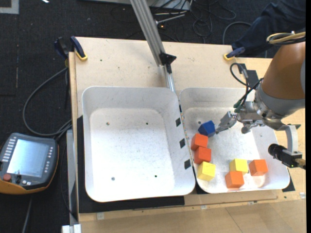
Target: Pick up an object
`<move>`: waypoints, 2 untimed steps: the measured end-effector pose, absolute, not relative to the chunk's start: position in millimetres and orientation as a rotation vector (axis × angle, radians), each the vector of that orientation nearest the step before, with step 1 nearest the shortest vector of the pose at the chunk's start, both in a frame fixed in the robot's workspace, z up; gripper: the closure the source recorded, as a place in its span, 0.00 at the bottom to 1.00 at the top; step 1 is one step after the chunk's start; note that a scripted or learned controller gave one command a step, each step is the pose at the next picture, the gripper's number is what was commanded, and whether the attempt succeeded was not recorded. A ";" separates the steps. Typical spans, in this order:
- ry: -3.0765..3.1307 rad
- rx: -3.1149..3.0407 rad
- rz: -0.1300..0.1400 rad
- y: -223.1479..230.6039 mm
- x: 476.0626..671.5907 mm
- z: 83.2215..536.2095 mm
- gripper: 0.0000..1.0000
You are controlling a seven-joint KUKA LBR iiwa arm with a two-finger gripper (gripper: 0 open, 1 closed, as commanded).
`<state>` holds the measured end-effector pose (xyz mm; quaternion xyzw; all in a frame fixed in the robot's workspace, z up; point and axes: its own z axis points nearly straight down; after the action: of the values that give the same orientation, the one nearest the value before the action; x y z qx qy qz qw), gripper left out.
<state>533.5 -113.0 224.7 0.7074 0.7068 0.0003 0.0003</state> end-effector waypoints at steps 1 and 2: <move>2.217 2.221 0.001 -138.8 572.2 93.8 0.00; 2.219 2.223 0.001 -138.0 571.2 95.4 0.00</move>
<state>571.2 -138.0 95.4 0.7077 0.7065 0.0002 0.0004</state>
